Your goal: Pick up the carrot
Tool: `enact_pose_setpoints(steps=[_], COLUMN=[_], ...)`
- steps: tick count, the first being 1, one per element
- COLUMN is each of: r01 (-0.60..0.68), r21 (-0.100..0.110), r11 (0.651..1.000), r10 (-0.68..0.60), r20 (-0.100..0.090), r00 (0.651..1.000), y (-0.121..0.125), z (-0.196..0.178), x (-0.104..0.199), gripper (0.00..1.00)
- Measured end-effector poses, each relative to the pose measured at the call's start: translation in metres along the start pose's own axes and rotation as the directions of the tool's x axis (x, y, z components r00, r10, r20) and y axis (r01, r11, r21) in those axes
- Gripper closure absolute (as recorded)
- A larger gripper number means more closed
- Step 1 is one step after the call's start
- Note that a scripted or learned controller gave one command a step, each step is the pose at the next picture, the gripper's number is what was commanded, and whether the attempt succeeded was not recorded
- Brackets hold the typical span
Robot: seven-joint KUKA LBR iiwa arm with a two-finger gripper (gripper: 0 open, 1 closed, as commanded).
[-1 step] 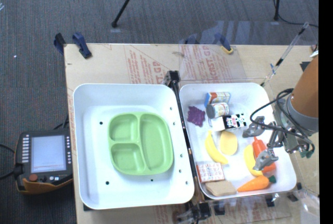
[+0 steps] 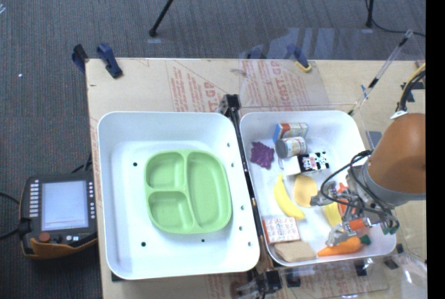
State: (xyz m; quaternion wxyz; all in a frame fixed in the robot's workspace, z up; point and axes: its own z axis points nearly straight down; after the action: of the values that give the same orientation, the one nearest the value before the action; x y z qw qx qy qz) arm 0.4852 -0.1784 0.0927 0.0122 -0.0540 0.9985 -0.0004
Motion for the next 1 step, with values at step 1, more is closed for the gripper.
enact_pose_setpoints(steps=[1], r01=[0.009], r21=[-0.003], r11=[1.000], r10=[-0.009], r20=[-0.007], r00=[1.000], y=[0.0031], z=[-0.0077], x=[0.0003], gripper=[1.00])
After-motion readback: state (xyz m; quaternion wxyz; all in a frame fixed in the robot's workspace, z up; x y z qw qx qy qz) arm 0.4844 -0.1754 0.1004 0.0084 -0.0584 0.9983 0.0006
